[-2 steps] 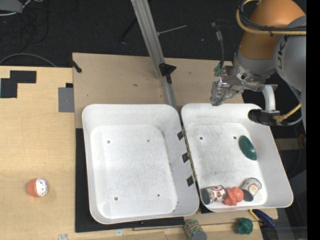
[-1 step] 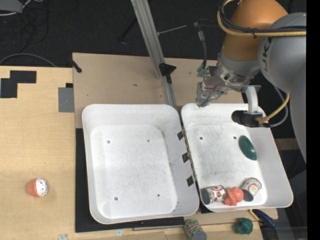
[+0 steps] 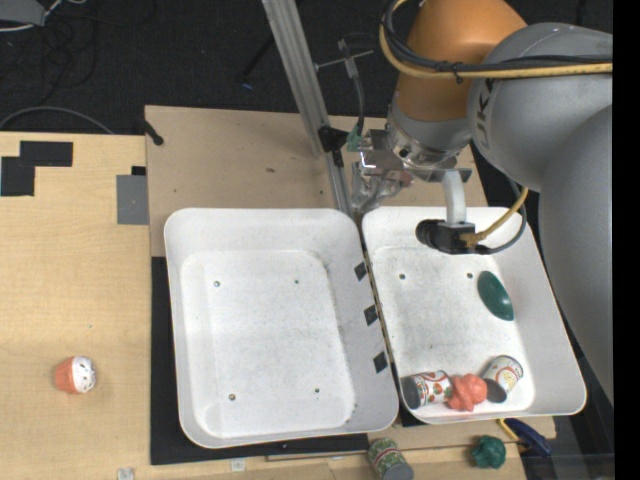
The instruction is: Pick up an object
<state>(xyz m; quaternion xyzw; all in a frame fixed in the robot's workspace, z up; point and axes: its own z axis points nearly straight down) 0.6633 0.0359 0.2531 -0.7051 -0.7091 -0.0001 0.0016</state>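
Observation:
The right bin (image 3: 530,268) holds a dark green oval object (image 3: 495,296) near its right wall. Along its front edge lie a red-and-white can (image 3: 428,388), a red-orange lumpy toy (image 3: 465,392) and a second small can (image 3: 503,376). My gripper (image 3: 368,186) hangs above the back edge of the bins, near the divider between them, well away from all of these objects. A black part with a cable (image 3: 445,235) hangs below the wrist over the back of the right bin.
The left bin (image 3: 190,268) sits beside the right one. A slanted metal rail (image 3: 300,78) rises behind the gripper. An orange-and-white ball (image 3: 75,375) lies on the wooden bench at left. A green can (image 3: 385,458) and a green lump (image 3: 488,451) lie in front of the bins.

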